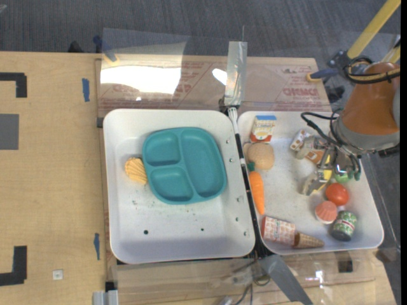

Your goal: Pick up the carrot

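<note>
Carrot lying untouched along the left wall of the right bin, while the gripper (whether open or closed cannot be told) hangs near that bin's right edge, well apart, so approach, grasp and lift all remain.

**Layout of the two bins**

I saw the left bin holding a divided plate with a shell at its left edge. In the right bin, the carrot lay along the left wall, the gripper well to its right.
</note>
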### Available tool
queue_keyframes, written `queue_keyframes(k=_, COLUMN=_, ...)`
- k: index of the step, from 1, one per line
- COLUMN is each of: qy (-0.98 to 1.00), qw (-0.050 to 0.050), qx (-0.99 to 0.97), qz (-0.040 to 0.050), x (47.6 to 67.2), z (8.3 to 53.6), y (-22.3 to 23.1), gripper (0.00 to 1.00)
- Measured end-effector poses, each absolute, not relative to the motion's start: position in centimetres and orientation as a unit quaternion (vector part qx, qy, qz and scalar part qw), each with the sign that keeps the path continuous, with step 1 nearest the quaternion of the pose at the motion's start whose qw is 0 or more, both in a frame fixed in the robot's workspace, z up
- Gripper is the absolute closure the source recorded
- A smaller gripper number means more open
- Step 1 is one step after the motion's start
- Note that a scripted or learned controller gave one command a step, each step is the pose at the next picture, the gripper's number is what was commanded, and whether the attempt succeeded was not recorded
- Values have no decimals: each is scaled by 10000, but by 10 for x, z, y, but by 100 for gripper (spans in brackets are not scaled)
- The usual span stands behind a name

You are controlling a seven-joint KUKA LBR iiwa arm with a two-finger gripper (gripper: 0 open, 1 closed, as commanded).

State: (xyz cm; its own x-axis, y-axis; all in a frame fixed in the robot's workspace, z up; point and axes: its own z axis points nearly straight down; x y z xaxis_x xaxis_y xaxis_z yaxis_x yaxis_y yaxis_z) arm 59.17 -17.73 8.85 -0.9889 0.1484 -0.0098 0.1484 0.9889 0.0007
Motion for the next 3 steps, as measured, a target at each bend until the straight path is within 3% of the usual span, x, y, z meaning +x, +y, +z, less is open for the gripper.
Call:
queue_keyframes(k=1, qy=9837, qw=4, qx=1797, qz=14, x=536, z=93, y=-94, gripper=0)
queue_keyframes(k=2, qy=9946, qw=72, qx=1031, qz=27, x=537, z=190, y=16, gripper=0)
queue_keyframes(k=3, qy=9933, qw=31, qx=1153, qz=7, x=606, z=186, y=12, gripper=0)
